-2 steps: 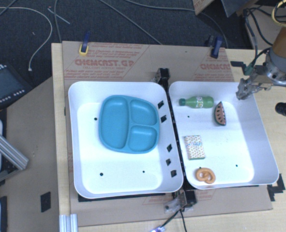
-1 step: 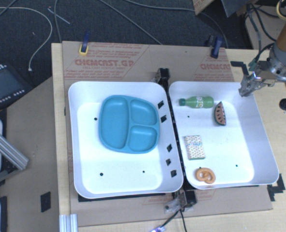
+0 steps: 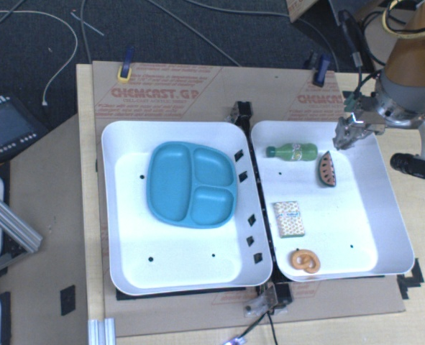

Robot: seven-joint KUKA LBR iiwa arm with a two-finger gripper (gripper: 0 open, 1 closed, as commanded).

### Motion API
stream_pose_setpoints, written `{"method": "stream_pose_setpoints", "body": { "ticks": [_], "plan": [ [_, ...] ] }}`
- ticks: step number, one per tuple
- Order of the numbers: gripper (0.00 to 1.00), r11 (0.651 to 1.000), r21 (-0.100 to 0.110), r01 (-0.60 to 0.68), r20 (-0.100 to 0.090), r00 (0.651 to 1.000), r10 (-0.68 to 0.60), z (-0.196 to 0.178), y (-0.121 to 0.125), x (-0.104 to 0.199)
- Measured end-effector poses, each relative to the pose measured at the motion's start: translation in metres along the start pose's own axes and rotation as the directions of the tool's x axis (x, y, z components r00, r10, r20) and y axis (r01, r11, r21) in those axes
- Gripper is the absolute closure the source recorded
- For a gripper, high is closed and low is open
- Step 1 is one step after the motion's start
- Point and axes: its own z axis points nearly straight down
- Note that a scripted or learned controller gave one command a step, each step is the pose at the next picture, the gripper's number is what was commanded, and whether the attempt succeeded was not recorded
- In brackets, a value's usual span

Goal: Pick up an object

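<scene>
Your pincer [image 3: 346,136] hangs over the right bin's [image 3: 388,192] far edge; whether it is spread you cannot tell. Just below-left of it lies the watermelon slice [image 3: 328,169], likely light, rigid and smooth. Judge it best pinched across its thin faces.
</scene>
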Motion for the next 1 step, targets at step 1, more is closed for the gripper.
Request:
{"method": "stream_pose_setpoints", "body": {
  "ticks": [1],
  "plan": [
    [1.0,1.0,-0.001,0.001,0.0,1.0,-0.001,-0.0119,-0.0097,0.0534]
  ]
}}
